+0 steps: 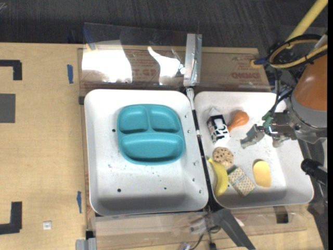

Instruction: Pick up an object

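My gripper (252, 136) hangs over the middle of the right bin (296, 191), open, with nothing between its fingers. Just to its upper left lies an orange carrot (238, 120). A black and white can (218, 129) lies further left, near the bin's left wall. Below the gripper rests a yellow lemon (262, 173). A round cookie (222, 155), a banana (220, 177) and a patterned cracker block (242, 181) sit in the bin's front left part.
The left bin (99, 181) holds a teal divided plate (151, 133). A clear plastic sheet (140, 61) and a metal strip (192, 59) lie behind the bins. Cables (291, 53) and the arm's orange band (315, 90) crowd the right side.
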`<move>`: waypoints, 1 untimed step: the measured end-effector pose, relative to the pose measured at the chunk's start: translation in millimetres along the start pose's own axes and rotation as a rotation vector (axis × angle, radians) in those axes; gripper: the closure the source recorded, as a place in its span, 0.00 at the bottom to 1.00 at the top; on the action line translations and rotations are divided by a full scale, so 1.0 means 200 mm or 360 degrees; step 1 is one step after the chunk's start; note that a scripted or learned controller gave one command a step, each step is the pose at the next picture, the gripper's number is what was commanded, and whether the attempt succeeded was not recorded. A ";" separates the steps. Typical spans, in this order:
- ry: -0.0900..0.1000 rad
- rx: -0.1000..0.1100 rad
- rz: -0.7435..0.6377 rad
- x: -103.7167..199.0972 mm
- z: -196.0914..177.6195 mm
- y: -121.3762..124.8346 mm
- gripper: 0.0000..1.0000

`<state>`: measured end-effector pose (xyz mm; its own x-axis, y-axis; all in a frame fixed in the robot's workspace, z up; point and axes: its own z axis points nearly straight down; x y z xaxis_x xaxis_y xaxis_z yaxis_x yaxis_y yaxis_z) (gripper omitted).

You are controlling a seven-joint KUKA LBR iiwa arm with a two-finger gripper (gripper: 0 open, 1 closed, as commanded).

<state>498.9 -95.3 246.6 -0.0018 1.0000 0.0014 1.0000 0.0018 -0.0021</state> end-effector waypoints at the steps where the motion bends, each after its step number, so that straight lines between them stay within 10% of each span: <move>1: -0.0003 -0.0008 0.0202 -0.02 -0.17 -0.09 0.00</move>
<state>480.2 -100.1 279.8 0.1248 0.9922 -0.0002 0.9922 -0.1248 0.0028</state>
